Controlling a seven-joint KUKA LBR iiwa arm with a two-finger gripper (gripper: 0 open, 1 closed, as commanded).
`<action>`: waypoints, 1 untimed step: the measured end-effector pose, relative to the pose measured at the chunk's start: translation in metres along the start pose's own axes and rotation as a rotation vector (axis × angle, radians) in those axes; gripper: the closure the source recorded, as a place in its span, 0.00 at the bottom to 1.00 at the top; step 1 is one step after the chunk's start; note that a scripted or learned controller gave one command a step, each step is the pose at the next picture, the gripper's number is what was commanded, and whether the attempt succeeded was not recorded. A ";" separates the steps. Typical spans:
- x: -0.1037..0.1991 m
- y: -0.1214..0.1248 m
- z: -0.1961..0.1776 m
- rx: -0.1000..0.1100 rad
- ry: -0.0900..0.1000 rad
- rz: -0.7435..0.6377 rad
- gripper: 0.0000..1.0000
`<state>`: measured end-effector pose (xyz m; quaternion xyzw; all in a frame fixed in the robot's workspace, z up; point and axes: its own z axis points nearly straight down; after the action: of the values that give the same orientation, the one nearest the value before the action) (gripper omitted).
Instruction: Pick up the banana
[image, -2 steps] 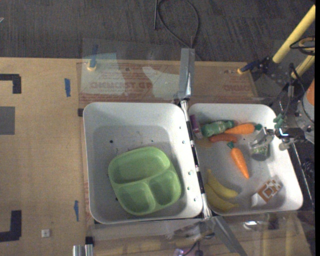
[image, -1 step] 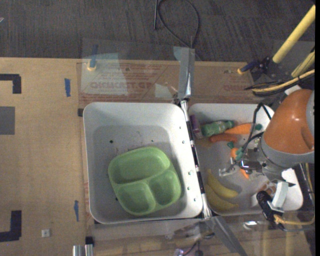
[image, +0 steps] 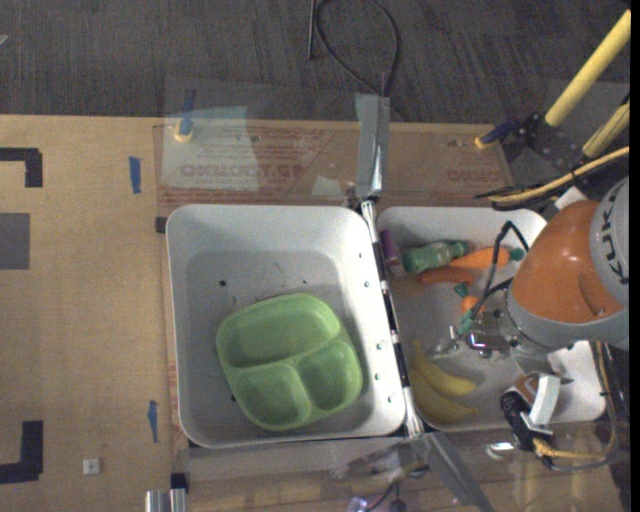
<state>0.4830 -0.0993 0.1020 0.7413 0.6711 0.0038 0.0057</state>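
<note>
Banana lies flat on the floor of the right bin, just beside the claw, on its lower left as the camera sees it, a bit nearer the front wall. It's yellow and curved, looks like two pieces side by side, one end pointing up towards the claw. Gap between claw and banana is very small; can't tell if they touch. The claw hangs low over the middle of that bin, with the arm, its orange band showing, coming in from the right and covering that bin's right part. Claw state: can't tell from this slant whether it is open or closed, the tip is just a small metal cluster. Nothing seen held in it, banana rests on the bin floor. Beyond the claw, towards the back wall, a green bottle lies on its side, and a carrot lies just beside it, near touching. Between those and the claw sits a small orange and green piece, too small to name, close to the claw's upper side. Nothing lies on top of the banana. Well to the claw's left, past the shared wall, the left bin holds a green divided plate, lying slightly askew. Both bins sit on a cardboard-covered bench.
</note>
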 end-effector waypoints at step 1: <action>0.005 0.005 0.007 -0.017 -0.003 -0.258 0.00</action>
<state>0.4884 -0.0951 0.0951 0.6487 0.7609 0.0075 0.0135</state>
